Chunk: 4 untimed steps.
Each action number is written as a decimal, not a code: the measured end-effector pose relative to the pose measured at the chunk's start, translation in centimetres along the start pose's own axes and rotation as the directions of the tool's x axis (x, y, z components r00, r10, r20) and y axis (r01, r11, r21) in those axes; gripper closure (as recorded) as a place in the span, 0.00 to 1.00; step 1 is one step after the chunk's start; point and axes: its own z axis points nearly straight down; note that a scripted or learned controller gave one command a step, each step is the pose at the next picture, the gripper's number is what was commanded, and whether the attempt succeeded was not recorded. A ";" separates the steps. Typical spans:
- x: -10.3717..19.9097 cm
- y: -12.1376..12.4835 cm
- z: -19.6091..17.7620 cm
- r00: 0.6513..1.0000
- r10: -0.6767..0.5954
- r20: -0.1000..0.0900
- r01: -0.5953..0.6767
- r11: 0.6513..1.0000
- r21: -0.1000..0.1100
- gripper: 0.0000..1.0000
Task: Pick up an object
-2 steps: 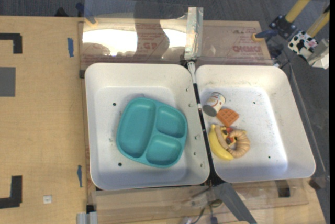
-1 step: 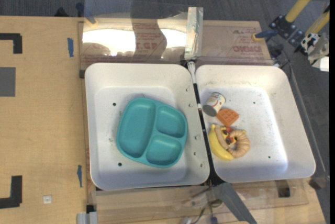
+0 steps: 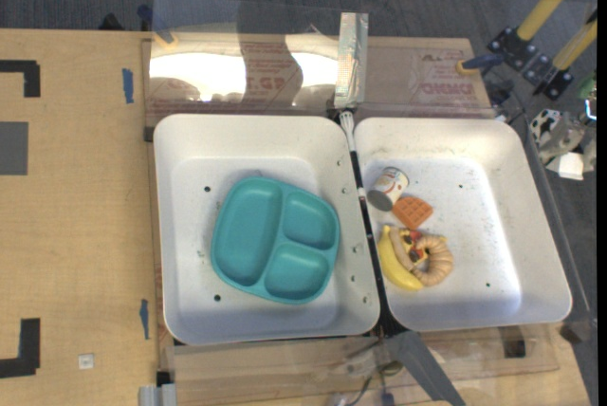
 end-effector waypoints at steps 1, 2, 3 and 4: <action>2.4 -0.2 -6.5 0.867 0.497 -0.004 -0.497 0.867 -0.006 1.00; -1.8 -3.8 -6.3 0.714 0.700 -0.002 -0.700 0.714 0.000 1.00; -2.9 -6.3 1.2 0.477 0.879 0.000 -0.879 0.477 0.003 1.00; -2.6 -5.4 0.7 0.845 0.535 -0.003 -0.535 0.845 0.000 1.00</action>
